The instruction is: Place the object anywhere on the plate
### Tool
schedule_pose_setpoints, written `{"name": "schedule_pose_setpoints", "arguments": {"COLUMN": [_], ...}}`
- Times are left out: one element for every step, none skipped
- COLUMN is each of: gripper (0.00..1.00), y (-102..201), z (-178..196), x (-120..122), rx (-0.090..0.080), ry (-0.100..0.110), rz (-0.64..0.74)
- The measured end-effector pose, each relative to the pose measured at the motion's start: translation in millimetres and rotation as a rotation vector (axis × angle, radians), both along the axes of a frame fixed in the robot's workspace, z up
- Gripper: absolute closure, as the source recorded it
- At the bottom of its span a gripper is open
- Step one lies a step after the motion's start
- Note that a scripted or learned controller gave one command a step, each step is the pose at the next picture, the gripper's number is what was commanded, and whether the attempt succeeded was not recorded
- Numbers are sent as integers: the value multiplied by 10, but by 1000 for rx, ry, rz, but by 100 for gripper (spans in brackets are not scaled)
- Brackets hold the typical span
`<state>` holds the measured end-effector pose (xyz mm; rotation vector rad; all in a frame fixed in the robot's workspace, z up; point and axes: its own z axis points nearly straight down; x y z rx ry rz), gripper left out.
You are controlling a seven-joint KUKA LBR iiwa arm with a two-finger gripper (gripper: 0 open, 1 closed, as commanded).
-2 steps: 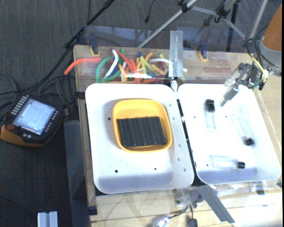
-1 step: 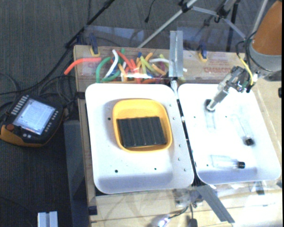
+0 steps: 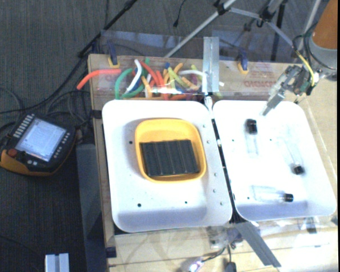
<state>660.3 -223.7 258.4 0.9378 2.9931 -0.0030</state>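
Behind my two white bins (image 3: 158,208), along the bench's far edge, I see a tangle of coloured tubes (image 3: 153,78) in orange, green, white and red. A metal upright (image 3: 211,67) stands just beside them, where the bins meet. Off the bench to the left, a handheld control pendant (image 3: 37,143) lies on dark carpet, its screen lit, cables trailing nearby

The arm (image 3: 328,27) runs off the top right corner, so just its orange band and wrist are in sight. The gripper (image 3: 270,106) is too small and blurred to read. In the right bin (image 3: 314,152), three clear things with dark caps are hard to make out. The near edges of both bins blur into the bench clutter.
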Motion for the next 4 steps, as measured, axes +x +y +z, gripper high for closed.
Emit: {"name": "schedule_pose_setpoints", "arguments": {"gripper": [0, 0, 0, 0], "y": [14, 51, 9, 17], "z": [-165, -139, -19, -207], "x": [-4, 14, 4, 18], "rx": [-1, -1, -2, 0], "ry": [1, 0, -1, 2], "rz": [63, 119, 189, 336]}}
